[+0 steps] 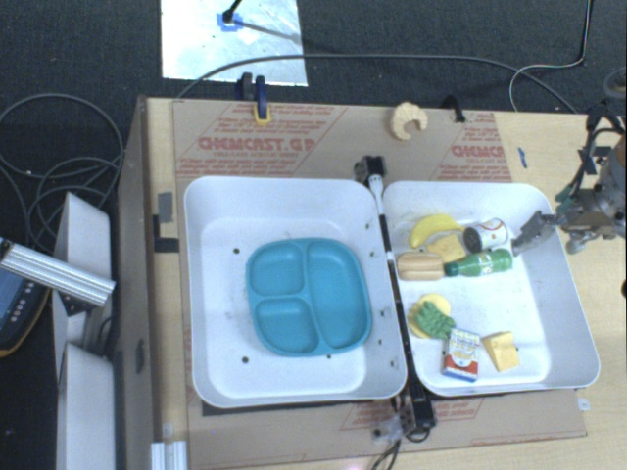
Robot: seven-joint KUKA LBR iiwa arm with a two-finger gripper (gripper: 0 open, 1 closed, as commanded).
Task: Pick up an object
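Note:
The right bin (580,346) holds several toy foods: a yellow banana (434,229), a tan bun (420,265), a green bottle (482,262) lying on its side, a small white and red can (489,234), a yellow-green vegetable (431,317), a red and white carton (461,354) and a cheese wedge (503,351). My gripper (554,235) hangs at that bin's upper right rim, just right of the can and bottle. It is open, with nothing between its fingers.
The left bin (284,192) holds a blue divided plate (309,295). A tan pastry toy (409,119) lies on the cardboard behind the bins. A black clip (373,171) sits on the divider between the bins. Cables run across the floor at the back and left.

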